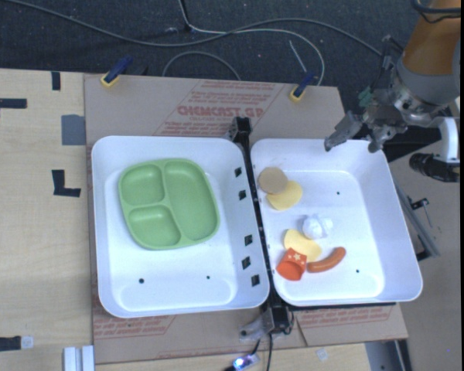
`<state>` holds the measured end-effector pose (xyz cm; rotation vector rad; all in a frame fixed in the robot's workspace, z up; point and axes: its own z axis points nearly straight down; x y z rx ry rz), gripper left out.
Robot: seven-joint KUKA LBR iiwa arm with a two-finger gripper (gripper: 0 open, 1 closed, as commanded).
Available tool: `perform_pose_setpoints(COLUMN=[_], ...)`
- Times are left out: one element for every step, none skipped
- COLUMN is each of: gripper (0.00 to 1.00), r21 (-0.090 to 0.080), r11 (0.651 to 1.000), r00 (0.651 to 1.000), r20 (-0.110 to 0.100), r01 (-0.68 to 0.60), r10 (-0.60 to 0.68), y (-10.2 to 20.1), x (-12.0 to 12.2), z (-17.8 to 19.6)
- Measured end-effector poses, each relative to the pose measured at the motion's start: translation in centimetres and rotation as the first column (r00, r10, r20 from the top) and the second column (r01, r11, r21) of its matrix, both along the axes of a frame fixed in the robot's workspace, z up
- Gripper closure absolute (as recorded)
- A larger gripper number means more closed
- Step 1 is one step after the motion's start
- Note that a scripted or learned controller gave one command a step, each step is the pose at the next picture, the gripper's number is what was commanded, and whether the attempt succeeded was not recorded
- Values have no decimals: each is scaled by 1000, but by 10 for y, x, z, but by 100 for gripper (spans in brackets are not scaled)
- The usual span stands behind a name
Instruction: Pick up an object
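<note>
Camera view: gripper [356,136] spread apart over right bin's [394,207] far rim, holding nothing; best lowered squarely over sausage [327,260].

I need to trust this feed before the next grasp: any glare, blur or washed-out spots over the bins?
Camera view: lighting is even and soft; the right bin is bright, so the small white object barely stands out against it; the green tray and red cup read clearly; the gripper looks slightly soft at the bin's far rim.

Dark carpet floor [77,22], cables [216,31], wooden bench [31,230], cardboard sheet [209,110]
</note>
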<state>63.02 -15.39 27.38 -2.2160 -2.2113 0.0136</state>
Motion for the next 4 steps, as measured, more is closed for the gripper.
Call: perform_pose_setpoints(gripper=[0, 0, 0, 0], r21=[-2, -2, -2, -3], r11=[1000, 1000, 1000, 1000], r00=[1000, 1000, 1000, 1000], r20=[12, 7, 7, 9], r01=[-3, -4, -4, -4], r10=[3, 4, 4, 4], y=[0, 4, 14, 14], x=[2, 10, 13, 10], z=[8, -52, -104, -148])
